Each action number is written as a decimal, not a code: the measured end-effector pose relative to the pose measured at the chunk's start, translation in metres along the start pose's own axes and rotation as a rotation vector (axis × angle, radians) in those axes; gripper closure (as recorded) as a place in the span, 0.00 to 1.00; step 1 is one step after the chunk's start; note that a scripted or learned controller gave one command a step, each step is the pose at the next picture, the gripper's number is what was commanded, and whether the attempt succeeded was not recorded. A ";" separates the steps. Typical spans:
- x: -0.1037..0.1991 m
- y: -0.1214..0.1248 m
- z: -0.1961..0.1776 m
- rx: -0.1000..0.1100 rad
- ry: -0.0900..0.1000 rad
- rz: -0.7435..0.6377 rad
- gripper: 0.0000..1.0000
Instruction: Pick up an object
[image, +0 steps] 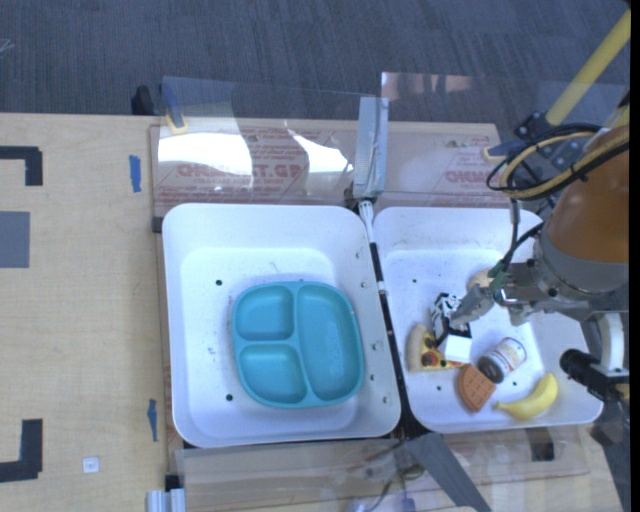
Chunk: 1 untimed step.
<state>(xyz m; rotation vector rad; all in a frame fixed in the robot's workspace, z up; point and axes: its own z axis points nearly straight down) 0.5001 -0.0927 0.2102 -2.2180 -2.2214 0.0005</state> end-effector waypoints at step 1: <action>-0.005 0.016 0.068 0.004 0.001 0.274 0.00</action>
